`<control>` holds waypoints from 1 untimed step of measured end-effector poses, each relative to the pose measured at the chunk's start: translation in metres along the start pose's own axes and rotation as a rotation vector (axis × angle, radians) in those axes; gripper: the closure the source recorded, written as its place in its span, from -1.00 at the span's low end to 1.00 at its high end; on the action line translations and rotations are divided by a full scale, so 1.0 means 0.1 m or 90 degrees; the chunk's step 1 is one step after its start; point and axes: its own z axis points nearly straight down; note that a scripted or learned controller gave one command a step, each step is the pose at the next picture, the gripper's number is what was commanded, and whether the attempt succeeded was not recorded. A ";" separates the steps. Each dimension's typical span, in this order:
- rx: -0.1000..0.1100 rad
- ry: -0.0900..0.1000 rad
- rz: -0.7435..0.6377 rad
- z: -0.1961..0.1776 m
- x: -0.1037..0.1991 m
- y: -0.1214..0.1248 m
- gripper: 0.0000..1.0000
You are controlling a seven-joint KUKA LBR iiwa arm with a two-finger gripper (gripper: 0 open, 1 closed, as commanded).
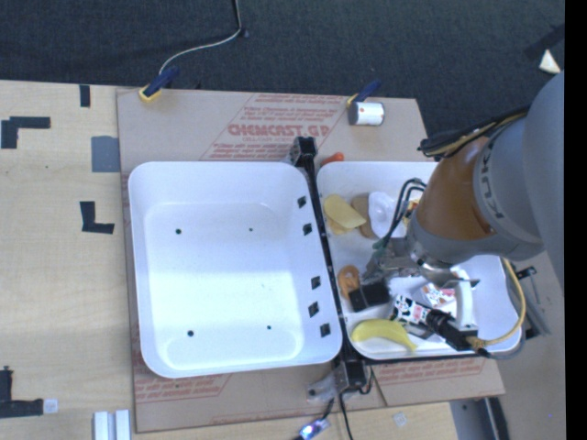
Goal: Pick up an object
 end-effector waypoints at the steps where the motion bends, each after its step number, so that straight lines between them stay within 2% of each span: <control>1: -0.010 0.001 -0.008 -1.07 0.71 0.86 1.00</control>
